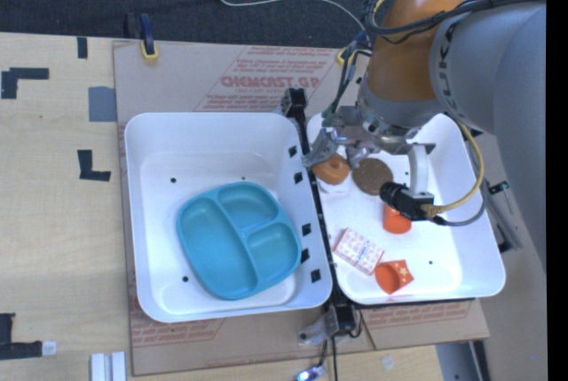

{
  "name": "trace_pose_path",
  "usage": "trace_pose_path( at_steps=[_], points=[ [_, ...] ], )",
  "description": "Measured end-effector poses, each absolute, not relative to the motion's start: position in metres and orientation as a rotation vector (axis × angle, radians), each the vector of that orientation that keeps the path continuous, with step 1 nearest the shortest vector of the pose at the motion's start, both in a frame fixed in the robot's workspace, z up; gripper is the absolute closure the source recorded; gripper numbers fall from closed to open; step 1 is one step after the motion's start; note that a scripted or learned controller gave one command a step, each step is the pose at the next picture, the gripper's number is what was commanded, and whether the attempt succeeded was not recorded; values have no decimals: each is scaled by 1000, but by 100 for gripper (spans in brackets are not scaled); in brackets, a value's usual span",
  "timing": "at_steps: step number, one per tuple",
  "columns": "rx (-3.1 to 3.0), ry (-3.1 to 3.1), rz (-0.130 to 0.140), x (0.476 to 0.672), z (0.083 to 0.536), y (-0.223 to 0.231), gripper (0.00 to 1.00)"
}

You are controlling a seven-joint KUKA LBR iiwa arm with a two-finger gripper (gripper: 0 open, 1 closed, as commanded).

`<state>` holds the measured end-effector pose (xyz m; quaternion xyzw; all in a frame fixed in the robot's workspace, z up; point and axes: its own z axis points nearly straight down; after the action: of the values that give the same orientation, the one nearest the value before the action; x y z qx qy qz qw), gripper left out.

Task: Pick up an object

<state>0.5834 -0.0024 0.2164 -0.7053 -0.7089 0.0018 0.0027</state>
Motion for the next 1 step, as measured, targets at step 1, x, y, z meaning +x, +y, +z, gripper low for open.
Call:
trace_pose_path(
  at_steps=[1],
  points=[
    [-2211,-2224,4,562,222,41,100]
  ],
)
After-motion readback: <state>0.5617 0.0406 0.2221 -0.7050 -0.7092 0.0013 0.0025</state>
